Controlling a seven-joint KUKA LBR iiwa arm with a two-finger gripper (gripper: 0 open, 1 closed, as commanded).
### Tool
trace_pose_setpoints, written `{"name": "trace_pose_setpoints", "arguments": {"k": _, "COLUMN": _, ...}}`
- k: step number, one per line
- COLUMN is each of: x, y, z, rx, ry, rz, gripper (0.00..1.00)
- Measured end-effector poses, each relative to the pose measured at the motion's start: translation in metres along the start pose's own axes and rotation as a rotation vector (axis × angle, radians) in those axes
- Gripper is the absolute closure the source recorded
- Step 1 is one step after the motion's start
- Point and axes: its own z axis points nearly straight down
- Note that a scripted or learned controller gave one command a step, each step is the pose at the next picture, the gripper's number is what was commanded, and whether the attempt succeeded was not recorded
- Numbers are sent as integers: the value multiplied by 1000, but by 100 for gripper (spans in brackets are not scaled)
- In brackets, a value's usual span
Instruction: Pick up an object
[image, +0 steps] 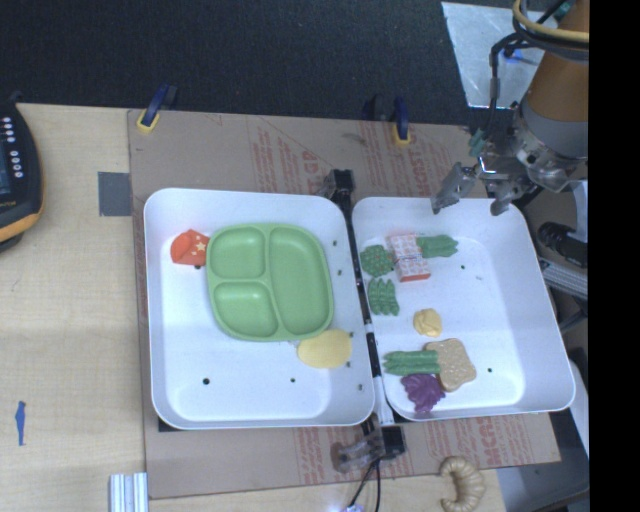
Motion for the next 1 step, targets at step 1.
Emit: {"name": "trace_pose_setpoints", "arguments": {"k": 1, "x": -4, "y": -5, "z": 175, "rx": 16, "ry": 2, "rz": 1, "gripper": 0}}
